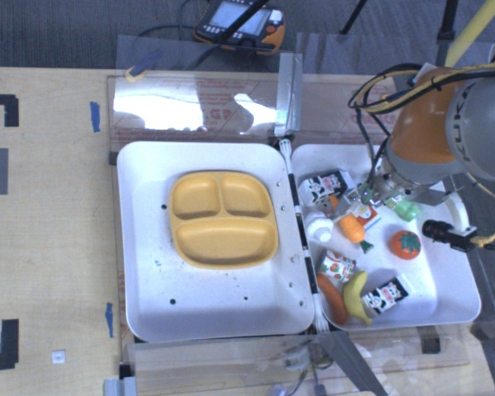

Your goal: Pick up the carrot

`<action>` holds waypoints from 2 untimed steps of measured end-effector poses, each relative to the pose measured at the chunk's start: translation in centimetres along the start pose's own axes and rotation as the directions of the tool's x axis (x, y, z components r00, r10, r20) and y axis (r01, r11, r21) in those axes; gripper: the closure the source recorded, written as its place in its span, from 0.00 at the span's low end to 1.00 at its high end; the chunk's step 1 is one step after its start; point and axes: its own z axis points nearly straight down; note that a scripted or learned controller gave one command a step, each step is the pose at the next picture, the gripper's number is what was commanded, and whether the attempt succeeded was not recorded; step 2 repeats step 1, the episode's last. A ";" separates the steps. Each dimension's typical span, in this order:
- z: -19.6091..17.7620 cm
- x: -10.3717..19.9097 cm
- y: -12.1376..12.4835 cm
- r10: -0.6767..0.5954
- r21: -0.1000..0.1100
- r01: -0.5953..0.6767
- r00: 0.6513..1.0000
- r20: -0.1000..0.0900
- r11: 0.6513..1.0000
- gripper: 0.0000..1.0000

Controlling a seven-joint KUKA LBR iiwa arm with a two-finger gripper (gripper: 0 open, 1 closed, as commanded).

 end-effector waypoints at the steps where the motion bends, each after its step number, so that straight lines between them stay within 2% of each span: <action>1: -10.5 5.7 0.5 0.155 0.005 -0.155 0.988 -0.002 0.988 1.00; 2: -10.5 5.7 0.5 0.155 0.005 -0.155 0.988 -0.002 0.988 1.00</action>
